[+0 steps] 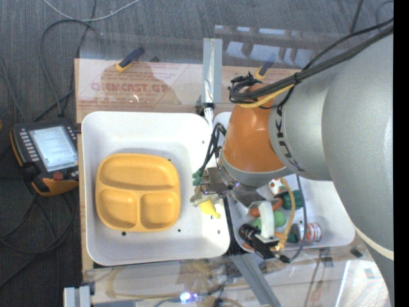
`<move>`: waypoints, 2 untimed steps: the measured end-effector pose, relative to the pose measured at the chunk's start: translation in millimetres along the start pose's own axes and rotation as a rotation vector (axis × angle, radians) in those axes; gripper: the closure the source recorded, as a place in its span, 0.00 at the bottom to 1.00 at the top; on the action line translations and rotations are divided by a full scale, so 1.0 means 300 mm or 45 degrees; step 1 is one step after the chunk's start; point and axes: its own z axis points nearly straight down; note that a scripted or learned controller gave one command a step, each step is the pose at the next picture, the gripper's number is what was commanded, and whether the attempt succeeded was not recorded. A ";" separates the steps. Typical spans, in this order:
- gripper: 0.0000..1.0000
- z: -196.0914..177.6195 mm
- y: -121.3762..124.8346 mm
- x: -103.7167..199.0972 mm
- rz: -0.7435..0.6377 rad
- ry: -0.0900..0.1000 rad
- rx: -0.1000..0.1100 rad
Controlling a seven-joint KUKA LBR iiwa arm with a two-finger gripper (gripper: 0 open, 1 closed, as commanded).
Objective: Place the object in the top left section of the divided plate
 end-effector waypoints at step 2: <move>1.00 -0.013 0.000 -0.010 -0.129 0.000 -0.001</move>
